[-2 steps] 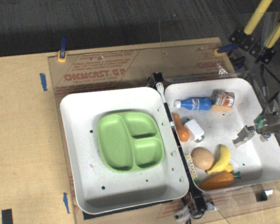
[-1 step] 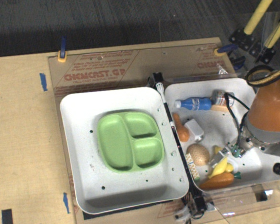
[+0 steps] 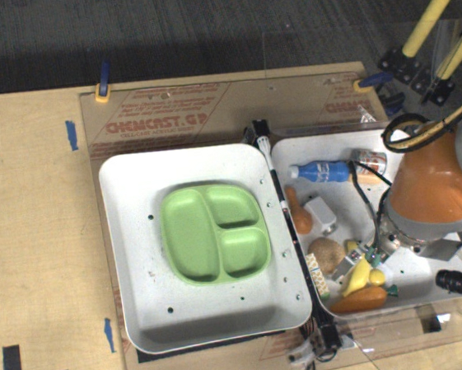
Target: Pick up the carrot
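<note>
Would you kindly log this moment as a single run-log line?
end effector: low in right bin | carrot: lying at near wall, not lifted | green tray: left bin

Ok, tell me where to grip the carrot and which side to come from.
Grip the carrot across its thick orange middle, coming straight down. It lies flat, lengthwise along the right bin's near wall, with the banana touching its far side, so a side approach looks blocked.

Banana (image 3: 360, 274) and potato (image 3: 326, 254) crowd carrot (image 3: 362, 299).
</note>
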Robot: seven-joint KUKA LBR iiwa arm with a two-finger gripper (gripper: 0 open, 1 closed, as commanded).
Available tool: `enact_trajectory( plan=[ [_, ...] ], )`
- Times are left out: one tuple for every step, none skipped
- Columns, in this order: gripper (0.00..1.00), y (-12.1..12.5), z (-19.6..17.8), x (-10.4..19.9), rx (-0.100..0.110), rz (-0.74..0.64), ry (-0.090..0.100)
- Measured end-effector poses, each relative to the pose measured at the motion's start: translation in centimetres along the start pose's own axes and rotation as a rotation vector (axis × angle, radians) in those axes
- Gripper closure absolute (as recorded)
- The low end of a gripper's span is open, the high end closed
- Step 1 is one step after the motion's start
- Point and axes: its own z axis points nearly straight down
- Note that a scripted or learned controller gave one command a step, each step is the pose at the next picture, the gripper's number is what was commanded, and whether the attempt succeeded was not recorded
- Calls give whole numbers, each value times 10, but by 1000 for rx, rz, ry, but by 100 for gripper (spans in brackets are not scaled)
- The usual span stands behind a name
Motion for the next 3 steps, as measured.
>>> enact_trajectory(
  plan=[
    [100,3,-12,-4,-14,4,-16],
    [100,-18,-2,-74,-9,-219,-4],
    [0,-20,1,-72,-6,-219,1]
  ],
)
